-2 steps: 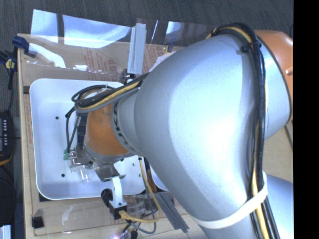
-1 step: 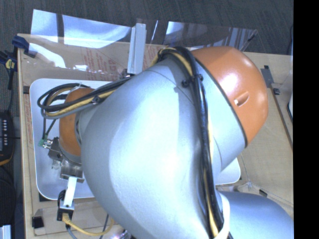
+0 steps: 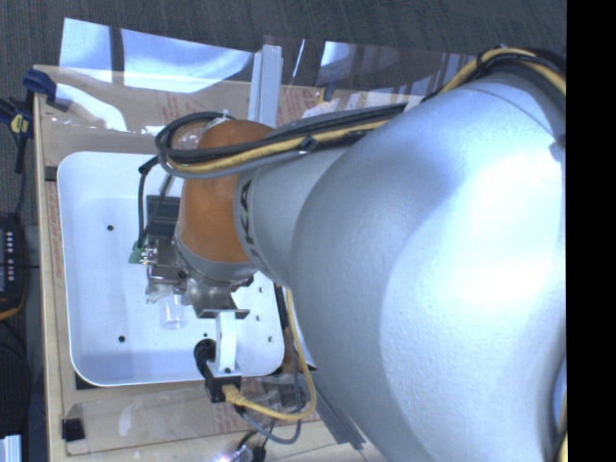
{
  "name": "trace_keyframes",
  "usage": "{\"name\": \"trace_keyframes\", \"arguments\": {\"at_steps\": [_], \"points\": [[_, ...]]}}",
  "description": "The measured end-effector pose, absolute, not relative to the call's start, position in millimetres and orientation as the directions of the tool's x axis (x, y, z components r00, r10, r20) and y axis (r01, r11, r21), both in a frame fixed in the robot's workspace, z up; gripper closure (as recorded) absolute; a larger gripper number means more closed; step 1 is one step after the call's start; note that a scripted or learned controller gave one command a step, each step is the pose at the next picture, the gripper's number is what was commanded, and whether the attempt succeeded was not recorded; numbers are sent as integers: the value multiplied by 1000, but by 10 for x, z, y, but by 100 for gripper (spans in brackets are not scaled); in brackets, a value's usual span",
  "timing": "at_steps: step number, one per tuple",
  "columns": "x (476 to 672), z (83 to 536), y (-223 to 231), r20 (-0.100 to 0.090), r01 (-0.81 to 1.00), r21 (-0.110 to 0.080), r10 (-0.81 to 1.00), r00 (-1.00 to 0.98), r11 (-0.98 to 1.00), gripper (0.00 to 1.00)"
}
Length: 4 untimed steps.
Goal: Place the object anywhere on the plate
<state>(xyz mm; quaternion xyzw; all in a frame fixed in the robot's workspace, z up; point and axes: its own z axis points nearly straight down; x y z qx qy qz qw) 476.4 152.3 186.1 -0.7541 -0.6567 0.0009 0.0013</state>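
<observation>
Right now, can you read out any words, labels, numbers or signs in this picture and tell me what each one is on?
None can be read.
Faint reddish print on the wooden bench behind the white bin: too blurred to read.
Small green circuit board on the arm's wrist, above the tool: any markings are too small to read.
Dark device at the left edge: row of small marks, not legible.

The arm (image 3: 423, 248) hides the right bin; the left bin's (image 3: 96, 258) right side is covered too.
</observation>
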Motion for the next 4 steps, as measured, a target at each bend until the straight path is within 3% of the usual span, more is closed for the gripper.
{"name": "trace_keyframes", "arguments": {"at_steps": [1,2,3,4], "points": [[4765,2286,906,0,923,-3,923,385,-385,100],[4740,1212,1226,-7,633,-9,633,774,-774,100],[4761,1986,1362,0,808,-4,808,589,-589,100],[4743,1982,2197,-5,546,-3,546,838,-838,100]]}}
